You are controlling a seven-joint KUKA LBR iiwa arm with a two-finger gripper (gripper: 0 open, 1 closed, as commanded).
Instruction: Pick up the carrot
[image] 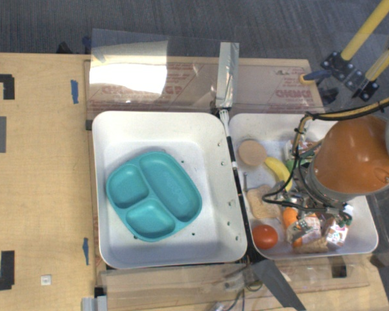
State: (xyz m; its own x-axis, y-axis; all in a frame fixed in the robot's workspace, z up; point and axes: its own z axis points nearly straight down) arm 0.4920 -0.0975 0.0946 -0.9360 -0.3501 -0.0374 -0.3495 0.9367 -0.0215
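The carrot (290, 217) is a small orange piece low in the right bin (369, 238), partly covered by the arm's cables. My gripper (321, 229) hangs down into that bin just right of the carrot, under the grey wrist and orange band (353, 157). The gripper's tip sits very close to the carrot, but the wrist and wiring hide whether they touch.
In the right bin, a red tomato (265, 236) lies left of the carrot, with a pale bread slice (262, 206), a yellow banana (277, 169) and a tan round disc (251, 153) farther back. The left bin (117, 135) holds a teal divided plate (153, 195).
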